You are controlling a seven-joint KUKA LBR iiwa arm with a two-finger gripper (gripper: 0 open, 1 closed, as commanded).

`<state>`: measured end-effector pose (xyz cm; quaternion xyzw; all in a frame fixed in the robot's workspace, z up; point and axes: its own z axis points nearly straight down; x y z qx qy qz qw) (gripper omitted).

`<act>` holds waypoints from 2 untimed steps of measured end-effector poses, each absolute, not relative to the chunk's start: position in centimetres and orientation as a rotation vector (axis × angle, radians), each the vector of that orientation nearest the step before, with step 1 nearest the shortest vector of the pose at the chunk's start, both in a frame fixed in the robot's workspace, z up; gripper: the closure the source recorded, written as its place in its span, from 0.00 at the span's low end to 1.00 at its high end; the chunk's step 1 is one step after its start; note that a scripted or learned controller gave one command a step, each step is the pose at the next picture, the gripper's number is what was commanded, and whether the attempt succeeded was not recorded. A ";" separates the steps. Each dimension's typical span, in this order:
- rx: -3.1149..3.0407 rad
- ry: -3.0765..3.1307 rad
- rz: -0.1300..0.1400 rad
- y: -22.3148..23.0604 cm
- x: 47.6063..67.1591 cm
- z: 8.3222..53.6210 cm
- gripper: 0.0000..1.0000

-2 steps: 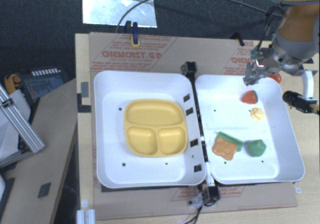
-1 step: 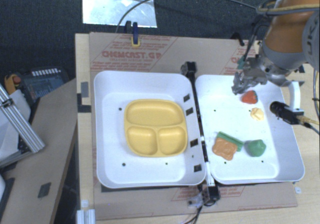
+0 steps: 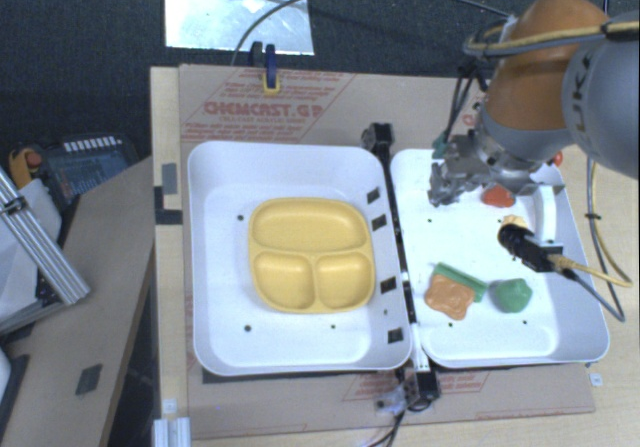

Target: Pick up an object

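Note:
My gripper (image 3: 447,185) hangs low over the far left part of the right bin (image 3: 520,347), with the grey arm and its orange band above it. A small red-orange piece (image 3: 497,198) lies just to the right of the gripper, partly under the wrist. Nearer the front of that bin lie an orange ridged piece (image 3: 449,297), a dark green strip (image 3: 461,279) touching its top edge, and a rounded green lump (image 3: 513,295) to their right. Nothing shows between the gripper and the bin floor below it.
The left bin (image 3: 220,235) holds a yellow divided plate (image 3: 310,253) in its middle. A black divider with clips (image 3: 390,235) runs between the two bins. Cables arch over the bench behind the arm.

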<state>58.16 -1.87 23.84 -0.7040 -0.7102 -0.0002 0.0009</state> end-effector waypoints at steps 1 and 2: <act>-2.209 -2.230 -0.002 3.7 56.4 22.6 1.00; -2.208 -2.231 -0.001 8.9 54.6 21.7 1.00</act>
